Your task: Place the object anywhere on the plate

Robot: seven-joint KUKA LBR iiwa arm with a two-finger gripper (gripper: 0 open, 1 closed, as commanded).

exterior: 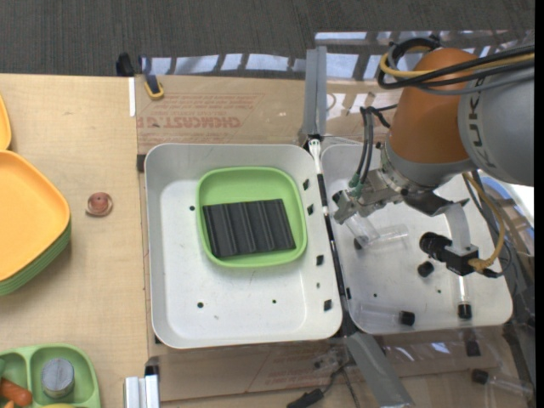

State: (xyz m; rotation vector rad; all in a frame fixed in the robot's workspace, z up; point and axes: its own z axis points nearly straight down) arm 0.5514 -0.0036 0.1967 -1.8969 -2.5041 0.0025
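Camera view: with the claw state untellable, the clear object could be missed, never reaching the green plate.

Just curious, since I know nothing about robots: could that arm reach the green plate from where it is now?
Probably yes. The green plate lies open in the left bin, just past the divider from the pincer, with only a dark ridged slab on it.

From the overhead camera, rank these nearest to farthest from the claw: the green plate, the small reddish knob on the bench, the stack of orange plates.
1. Green square plastic plate carrying a dark ribbed slab, in the left bin, next to the claw.
2. Small reddish round knob, on the wooden bench past that bin.
3. Stacked orange plastic plates, at the far left edge.
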